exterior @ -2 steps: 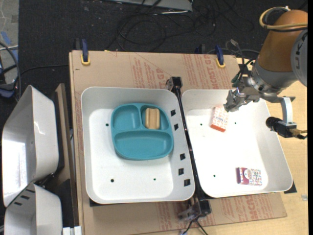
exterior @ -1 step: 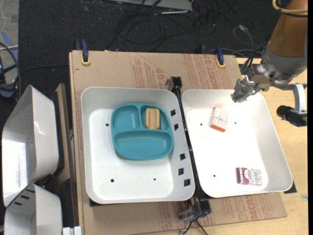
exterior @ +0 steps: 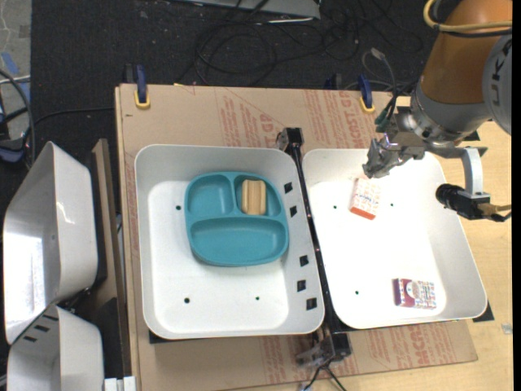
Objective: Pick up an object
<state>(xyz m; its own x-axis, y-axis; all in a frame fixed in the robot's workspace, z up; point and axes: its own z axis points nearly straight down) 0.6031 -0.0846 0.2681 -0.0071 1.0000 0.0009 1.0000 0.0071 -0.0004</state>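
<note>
In the right bin (exterior: 456,259) a small white and orange packet (exterior: 365,198) lies near the upper middle. My gripper (exterior: 378,168) hangs just above and to the right of the packet's top edge, close to it. Nothing shows between the gripper and the packet that proves a hold. A second packet, white and purple (exterior: 414,293), lies flat near the right bin's lower right corner. In the left bin (exterior: 155,243) sits a teal divided tray (exterior: 236,220), and a tan wooden block (exterior: 253,196) rests in its upper right compartment.
A black divider strip (exterior: 308,235) runs between the two bins. The arm's grey body and orange band (exterior: 468,47) reach in from the upper right. A black fitting (exterior: 456,198) juts over the right bin's right rim. Spare white bins (exterior: 45,226) stand off the bench's left side.
</note>
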